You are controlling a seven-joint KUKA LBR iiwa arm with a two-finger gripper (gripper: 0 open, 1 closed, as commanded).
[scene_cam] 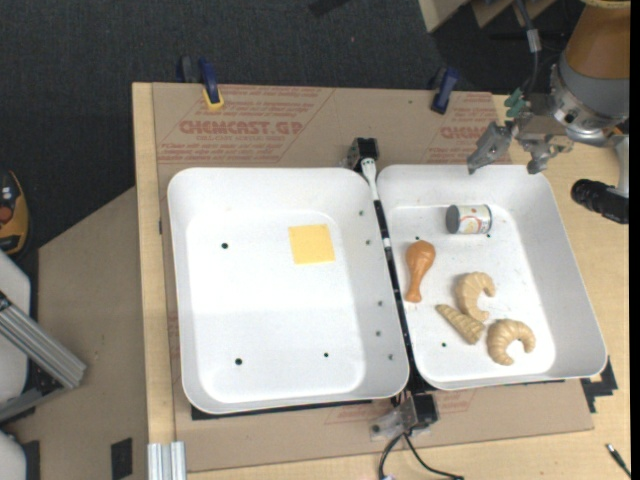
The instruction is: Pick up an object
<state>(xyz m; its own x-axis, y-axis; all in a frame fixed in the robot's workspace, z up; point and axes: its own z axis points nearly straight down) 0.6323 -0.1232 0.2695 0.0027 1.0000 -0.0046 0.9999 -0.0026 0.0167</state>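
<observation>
Can (469,219) lies on its side in the right bin (560,230), long axis crosswise, just below-left of the spread, empty end effector (510,155).

You see the arm (600,38) cut off at the top right edge, small can (469,219) label too tiny to read.
</observation>
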